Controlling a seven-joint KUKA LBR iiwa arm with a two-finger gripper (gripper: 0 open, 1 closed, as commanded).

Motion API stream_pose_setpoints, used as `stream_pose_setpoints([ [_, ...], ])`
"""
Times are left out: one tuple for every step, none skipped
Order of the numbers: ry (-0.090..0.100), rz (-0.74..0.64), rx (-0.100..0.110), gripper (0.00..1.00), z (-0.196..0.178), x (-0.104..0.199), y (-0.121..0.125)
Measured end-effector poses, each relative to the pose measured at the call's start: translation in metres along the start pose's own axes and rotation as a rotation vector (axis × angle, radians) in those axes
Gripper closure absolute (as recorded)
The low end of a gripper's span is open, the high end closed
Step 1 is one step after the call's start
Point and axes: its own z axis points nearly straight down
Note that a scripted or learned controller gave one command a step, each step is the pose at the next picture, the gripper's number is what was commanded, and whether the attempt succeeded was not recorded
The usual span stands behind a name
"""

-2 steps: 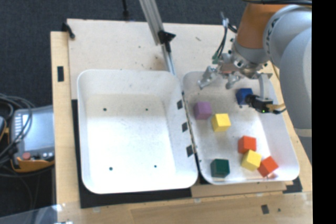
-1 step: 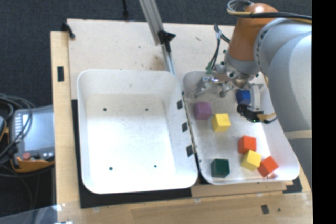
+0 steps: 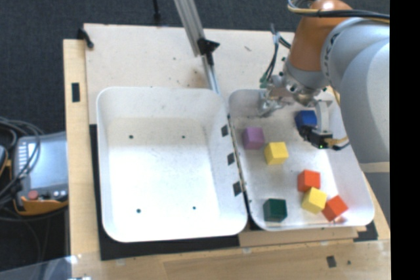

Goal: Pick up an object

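Several small blocks lie in the right bin [image 3: 351,170]: a purple one [image 3: 253,137], a yellow one [image 3: 276,153], a blue one [image 3: 306,119], an orange one [image 3: 309,180], a second yellow one [image 3: 314,199], a red-orange one [image 3: 335,207] and a dark green one [image 3: 275,209]. My gripper [image 3: 267,103] hangs low over the bin's far left corner, above and slightly right of the purple block. The blue block sits just to its right, partly under the wrist. Nothing shows in the gripper's grasp.
The left bin [image 3: 164,160] stands beside the right one, sharing a raised middle wall. A slanted metal rail [image 3: 187,6] rises from the bench behind the bins. The grey arm [image 3: 354,75] covers the right bin's far right side.
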Motion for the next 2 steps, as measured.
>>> stream_pose_setpoints([
  [0.003, 0.002, 0.000, 1.00, -0.046, 0.001, -0.003],
  [0.003, 0.003, -0.001, 1.00, -0.091, -0.003, -0.004],
])
